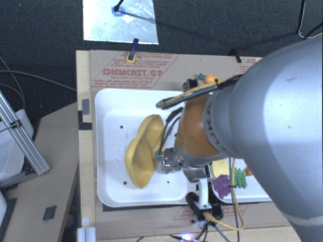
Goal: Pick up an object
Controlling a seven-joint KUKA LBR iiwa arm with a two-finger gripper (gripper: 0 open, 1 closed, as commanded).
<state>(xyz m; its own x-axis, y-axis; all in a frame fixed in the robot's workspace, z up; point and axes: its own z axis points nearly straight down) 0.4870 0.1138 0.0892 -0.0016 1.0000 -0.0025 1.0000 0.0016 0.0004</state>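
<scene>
Yellow banana-shaped object in the left bin, just left of the pincer, grip state unclear.

dark carpet floor around the bench; a shiny metal sheet lies on it.

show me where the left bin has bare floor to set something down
Free: the left bin floor between its left wall and the yellow object, plus the strip along the near wall. Crowded: the right side, where the gripper sits beside the yellow object.
</scene>
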